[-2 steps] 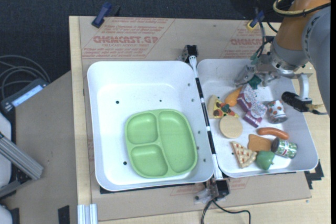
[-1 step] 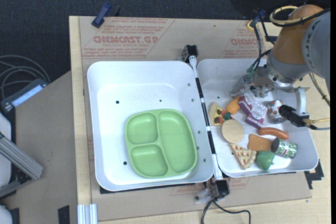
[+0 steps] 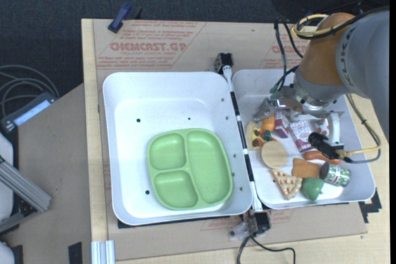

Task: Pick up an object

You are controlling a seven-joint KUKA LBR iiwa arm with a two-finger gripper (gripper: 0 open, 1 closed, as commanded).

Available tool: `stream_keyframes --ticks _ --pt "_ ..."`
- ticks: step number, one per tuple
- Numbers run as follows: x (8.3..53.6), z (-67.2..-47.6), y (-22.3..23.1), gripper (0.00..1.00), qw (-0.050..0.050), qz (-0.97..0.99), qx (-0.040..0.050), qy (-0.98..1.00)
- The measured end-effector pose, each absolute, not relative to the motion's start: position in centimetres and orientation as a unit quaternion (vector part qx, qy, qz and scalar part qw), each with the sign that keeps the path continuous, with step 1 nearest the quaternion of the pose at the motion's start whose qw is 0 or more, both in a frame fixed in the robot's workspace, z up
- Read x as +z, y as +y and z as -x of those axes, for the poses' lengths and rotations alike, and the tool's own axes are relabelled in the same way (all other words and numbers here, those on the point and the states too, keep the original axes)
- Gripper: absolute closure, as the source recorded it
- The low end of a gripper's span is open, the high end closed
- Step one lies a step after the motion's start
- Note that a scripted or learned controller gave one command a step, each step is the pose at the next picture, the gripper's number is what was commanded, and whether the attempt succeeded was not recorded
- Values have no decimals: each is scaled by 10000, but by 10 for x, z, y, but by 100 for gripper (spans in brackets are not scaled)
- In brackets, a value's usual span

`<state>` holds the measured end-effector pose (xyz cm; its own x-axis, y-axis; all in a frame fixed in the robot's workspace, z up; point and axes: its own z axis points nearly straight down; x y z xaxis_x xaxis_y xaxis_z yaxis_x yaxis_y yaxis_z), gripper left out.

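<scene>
Arm's wrist hangs low over the right bin (image 3: 362, 185), prob. lining up a grab, since all the loose toy food sits there: round tan cracker (image 3: 275, 155), waffle wedge (image 3: 286, 183), green can (image 3: 335, 175), green piece (image 3: 312, 188). Left bin (image 3: 124, 96) carries just the green divided tray (image 3: 188, 168), so no pick target there. Gripper (image 3: 279, 109) sits at the pile's upper left; wrist body covers it, so jaw state: can't tell. Items under the wrist are partly hidden, hard to ID.

Arm (image 3: 346, 52) bent down, gripper (image 3: 291, 109) low
</scene>
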<state>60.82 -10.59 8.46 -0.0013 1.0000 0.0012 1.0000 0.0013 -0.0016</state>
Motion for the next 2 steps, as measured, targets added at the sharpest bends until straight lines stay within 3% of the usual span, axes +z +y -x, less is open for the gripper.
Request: stream_keyframes --ticks 1,2 --pt "85 -591 -98 0 10 7073 4 -7069" --pt "85 -595 -95 0 -3 7072 -3 -7070"
